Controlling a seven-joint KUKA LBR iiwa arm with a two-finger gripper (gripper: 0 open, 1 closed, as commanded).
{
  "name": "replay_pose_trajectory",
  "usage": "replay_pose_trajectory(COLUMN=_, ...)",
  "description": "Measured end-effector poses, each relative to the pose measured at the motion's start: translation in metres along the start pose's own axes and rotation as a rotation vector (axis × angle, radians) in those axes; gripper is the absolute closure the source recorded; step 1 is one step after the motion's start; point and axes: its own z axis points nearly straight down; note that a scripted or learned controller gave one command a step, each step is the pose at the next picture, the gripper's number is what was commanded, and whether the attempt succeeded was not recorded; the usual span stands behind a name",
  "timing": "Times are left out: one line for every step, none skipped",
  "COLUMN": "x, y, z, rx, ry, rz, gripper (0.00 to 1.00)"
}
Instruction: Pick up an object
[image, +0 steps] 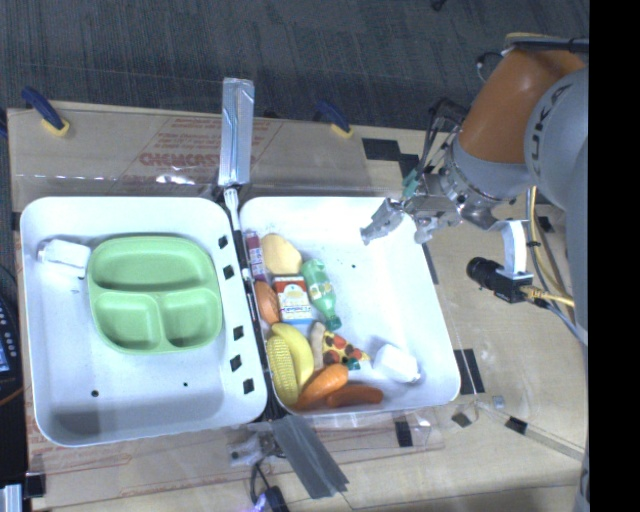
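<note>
My gripper (398, 224) hangs over the far right part of the right bin (400, 290), its two fingers spread apart with nothing between them. Along the left wall of that bin lies a pile of toy food: a pale potato (281, 253), a green bottle (320, 285), a small red and white carton (291, 298), a yellow corn or banana piece (289, 360), an orange carrot (322, 384) and a white cup (396, 364) near the front. All of these lie well to the left of and nearer than the gripper.
The left bin (60, 400) holds a green divided tray (155, 292) and a small white block (63, 254) at its far left. A grey divider post (236, 130) stands between the bins. The right bin's floor shows bare around its middle and right.
</note>
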Motion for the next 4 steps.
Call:
replay_pose_trajectory(x=0.015, y=0.023, z=-0.125, rx=-0.007, ry=-0.003, rz=-0.246, gripper=0.0)
replay_pose_trajectory(x=0.049, y=0.043, z=0.01, rx=-0.001, ry=0.0, rz=-0.58, gripper=0.0)
replay_pose_trajectory(x=0.049, y=0.018, z=0.158, rx=-0.013, ry=-0.007, rz=-0.771, gripper=0.0)
replay_pose_trajectory(x=0.049, y=0.019, z=0.147, rx=-0.015, ry=-0.007, rz=-0.775, gripper=1.0)
